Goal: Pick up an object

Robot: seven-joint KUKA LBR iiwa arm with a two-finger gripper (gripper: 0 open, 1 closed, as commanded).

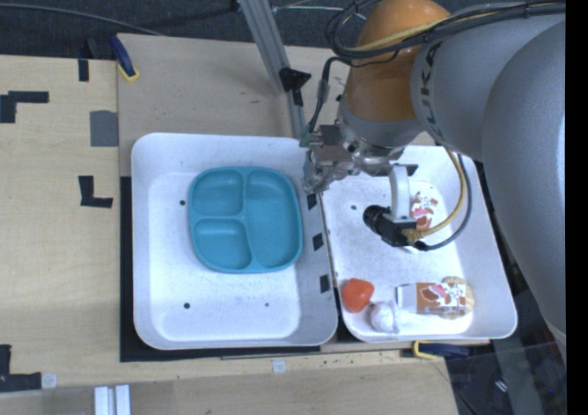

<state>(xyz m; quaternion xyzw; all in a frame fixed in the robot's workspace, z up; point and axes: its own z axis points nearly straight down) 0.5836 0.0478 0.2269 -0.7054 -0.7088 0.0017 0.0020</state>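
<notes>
We see the gripper [315, 173] over the shared rim of the two bins, near their far edge, just beside the far right corner of the blue divided plate [246, 220]; we cannot tell whether it is open or closed; the plate lies in the middle of the left bin [165, 312]; an orange lump [357, 293], a white lump [383, 317] and a brown packet [444, 297] sit along the near edge of the right bin [491, 266].

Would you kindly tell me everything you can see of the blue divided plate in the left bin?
The blue plate is a teal, rounded-rectangular dish, seemingly matt plastic. Raised ridges divide it into three compartments: two smaller ones at the far side and one wide one nearer the camera. It lies flat, slightly turned, on the floor of the left bin, towards its far right part, near the right wall.
</notes>
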